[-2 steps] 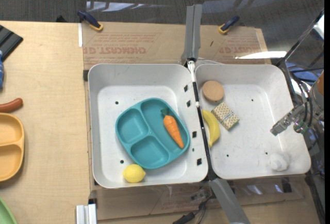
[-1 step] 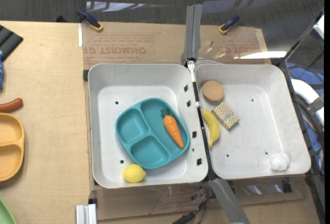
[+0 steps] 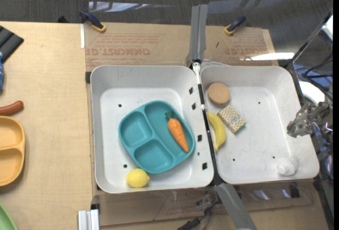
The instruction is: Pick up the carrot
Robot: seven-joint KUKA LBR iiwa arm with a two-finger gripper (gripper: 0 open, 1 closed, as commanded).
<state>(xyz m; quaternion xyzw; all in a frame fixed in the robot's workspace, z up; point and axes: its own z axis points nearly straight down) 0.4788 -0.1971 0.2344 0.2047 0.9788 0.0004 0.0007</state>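
- Looking down at a slant on two shallow white bins, the left bin (image 3: 106, 117) and the right bin (image 3: 265, 133), set side by side on a counter (image 3: 42, 59) of pale wood.
- At the right bin's right rim sits the gripper (image 3: 303, 123), a grey metal shape low over the rim; the rest of the arm runs off the right edge of the view, so its pose is hard to read.
- Whether the gripper is wide or narrow, I cannot tell; nothing is seen held in it.
- An orange carrot (image 3: 178, 133) with a green top lies in the right-hand compartment of a teal divided plate (image 3: 143, 144), which rests in the left bin, well apart from the gripper.
- A yellow lemon (image 3: 137, 177) sits just beside the plate's front edge.
- In the right bin, a banana (image 3: 217, 131) lies along the left wall, a round brown biscuit (image 3: 219, 93) sits behind it, and a patterned block (image 3: 232, 118) lies just beside the banana.
- A white ball (image 3: 286, 167) rests near the right bin's front right corner.
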